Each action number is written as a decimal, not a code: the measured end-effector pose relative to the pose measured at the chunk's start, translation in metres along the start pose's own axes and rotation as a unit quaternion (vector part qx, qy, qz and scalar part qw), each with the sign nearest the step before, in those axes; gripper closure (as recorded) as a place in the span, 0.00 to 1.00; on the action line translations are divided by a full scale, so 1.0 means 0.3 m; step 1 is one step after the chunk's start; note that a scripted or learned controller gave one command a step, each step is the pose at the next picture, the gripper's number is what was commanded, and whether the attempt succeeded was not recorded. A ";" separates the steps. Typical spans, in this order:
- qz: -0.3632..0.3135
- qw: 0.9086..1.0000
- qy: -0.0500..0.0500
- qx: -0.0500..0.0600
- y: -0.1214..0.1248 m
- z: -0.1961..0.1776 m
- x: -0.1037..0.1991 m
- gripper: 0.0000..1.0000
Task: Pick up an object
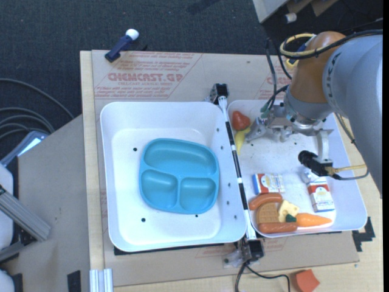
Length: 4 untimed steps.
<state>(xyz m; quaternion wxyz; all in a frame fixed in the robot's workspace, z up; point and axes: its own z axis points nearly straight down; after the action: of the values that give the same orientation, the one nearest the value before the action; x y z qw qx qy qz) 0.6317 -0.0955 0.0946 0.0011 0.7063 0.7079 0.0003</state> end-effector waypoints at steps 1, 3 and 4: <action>0.001 1.000 0.001 0.003 -0.046 0.034 0.000 0.00; 0.001 1.000 0.000 0.005 0.034 0.033 0.008 0.00; 0.001 1.000 0.000 0.002 0.039 -0.001 0.012 1.00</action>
<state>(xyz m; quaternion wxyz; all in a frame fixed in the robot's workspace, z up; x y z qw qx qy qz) 0.6434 -0.0920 0.0950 -0.0002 0.7071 0.7071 -0.0010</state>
